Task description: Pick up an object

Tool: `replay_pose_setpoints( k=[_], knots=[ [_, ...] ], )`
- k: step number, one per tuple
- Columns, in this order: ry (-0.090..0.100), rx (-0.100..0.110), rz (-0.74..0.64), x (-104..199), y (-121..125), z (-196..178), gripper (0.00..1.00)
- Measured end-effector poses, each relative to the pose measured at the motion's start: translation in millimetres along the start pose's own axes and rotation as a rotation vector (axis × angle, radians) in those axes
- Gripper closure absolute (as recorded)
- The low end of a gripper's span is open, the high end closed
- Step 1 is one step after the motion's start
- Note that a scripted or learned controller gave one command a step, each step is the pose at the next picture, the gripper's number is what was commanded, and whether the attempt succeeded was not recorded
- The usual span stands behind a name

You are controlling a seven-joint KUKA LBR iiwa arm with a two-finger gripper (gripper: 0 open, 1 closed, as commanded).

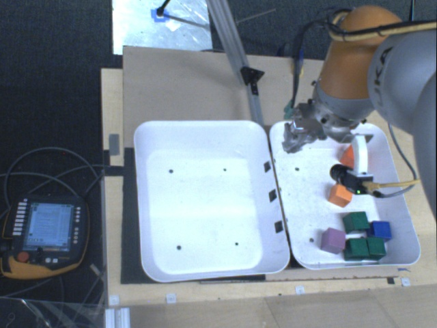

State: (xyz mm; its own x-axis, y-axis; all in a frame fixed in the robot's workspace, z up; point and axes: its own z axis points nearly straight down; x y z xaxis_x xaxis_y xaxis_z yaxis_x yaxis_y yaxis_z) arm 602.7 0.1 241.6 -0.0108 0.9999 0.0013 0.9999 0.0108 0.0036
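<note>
A tan bench (198, 74) is carrying two shallow white bins side by side, with dark carpeted floor lying around it. The left bin (205, 197) is showing just four small dark dots on its bottom. The right bin (307, 203) is holding the blocks: an orange block (340, 196) is sitting near the middle of its right half, another orange piece (347, 156) is peeking out higher up beside a white part of the arm's tooling, and along the near edge a purple block (333, 240), a green block (355, 221), a blue block (380, 230) and a darker green block (363, 249) are lying close together, the greens and the blue touching or nearly so. On the floor to the left a handheld control pendant (46, 236) with a lit screen is resting among looped cables. A grey metal pole (231, 39) is slanting down from the top to the bins' far edge, and a shiny sheet (160, 12) is lying beyond the bench. The arm is reaching in from the right, its orange band (355, 53) sitting above the wrist, which is pointing downward over the far left part of the right bin. The hand (298, 137) is hanging there, well apart from the blocks; whether its fingers are apart or together I cannot tell from this angle, and nothing is showing between them.
</note>
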Motion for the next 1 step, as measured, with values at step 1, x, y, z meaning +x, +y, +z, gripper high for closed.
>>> replay_pose_setpoints(
  k=[1],
  knots=[
    [0.002,0.001,-0.001,61.9,18.5,1.3,1.00]
  ],
)
